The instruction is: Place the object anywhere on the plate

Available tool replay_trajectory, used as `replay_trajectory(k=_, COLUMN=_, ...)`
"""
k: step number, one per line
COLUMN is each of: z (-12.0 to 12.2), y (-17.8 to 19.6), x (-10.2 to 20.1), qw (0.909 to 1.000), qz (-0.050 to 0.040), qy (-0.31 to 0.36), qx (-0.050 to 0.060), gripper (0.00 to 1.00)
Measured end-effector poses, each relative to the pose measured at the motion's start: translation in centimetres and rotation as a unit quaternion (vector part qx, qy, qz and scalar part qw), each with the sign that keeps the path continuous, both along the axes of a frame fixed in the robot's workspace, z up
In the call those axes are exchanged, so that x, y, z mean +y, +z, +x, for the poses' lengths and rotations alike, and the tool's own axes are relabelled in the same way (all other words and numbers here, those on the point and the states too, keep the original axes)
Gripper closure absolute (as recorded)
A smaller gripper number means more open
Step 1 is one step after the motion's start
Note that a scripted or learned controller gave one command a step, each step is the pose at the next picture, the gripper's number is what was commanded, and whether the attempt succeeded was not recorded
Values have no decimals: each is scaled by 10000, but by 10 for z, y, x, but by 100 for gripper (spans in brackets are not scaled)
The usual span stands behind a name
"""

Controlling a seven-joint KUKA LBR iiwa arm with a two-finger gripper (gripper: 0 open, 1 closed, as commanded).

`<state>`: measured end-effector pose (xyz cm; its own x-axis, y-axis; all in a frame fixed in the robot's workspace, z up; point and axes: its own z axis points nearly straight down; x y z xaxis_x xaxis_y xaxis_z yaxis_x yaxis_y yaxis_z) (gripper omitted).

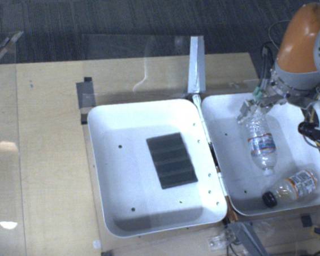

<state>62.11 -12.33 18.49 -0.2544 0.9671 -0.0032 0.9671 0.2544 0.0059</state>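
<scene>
A dark rectangular ridged plate lies flat in the middle of the left bin. In the right bin a clear water bottle with a blue-and-white label lies lengthwise, its far end right under my gripper. The gripper sits at the back of the right bin, touching or just above that end of the bottle. A second clear bottle with a black cap and an orange label lies near the front right corner of the same bin.
A metal divider post rises behind the seam between the bins. Black cables hang at the right bin's right edge. The arm's orange band looms over the back right corner.
</scene>
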Motion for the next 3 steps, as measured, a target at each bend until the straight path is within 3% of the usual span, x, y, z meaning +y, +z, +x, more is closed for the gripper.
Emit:
replay_trajectory(k=1, z=-40, y=75, x=63, qw=9938, qz=1, qy=1108, qx=-10, gripper=100)
replay_trajectory(k=2, z=-78, y=91, x=112, qw=9839, qz=1, qy=1789, qx=0, gripper=100)
replay_trajectory(k=3, z=-79, y=107, x=155, qw=9519, qz=-6, qy=3063, qx=1, gripper=100)
